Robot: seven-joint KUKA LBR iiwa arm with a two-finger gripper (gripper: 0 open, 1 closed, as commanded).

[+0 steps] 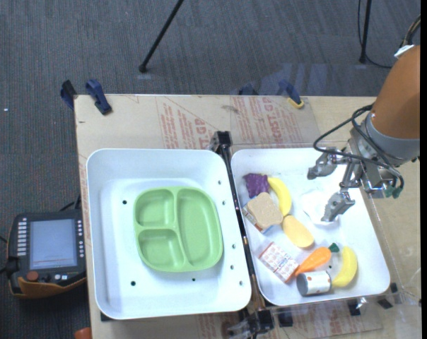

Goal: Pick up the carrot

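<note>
Carrot (pixel 314 259): in the right bin, between my tool and the can (pixel 313 282), long axis slanting.
My tool (pixel 329 187): open, empty, above the carrot, up-frame.

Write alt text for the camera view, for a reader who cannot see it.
An open gripper hangs above the right bin, apart from the carrot, which lies near the bin's front edge among bananas, bread, a can and other toy food. The left bin holds a green divided plate.
</note>
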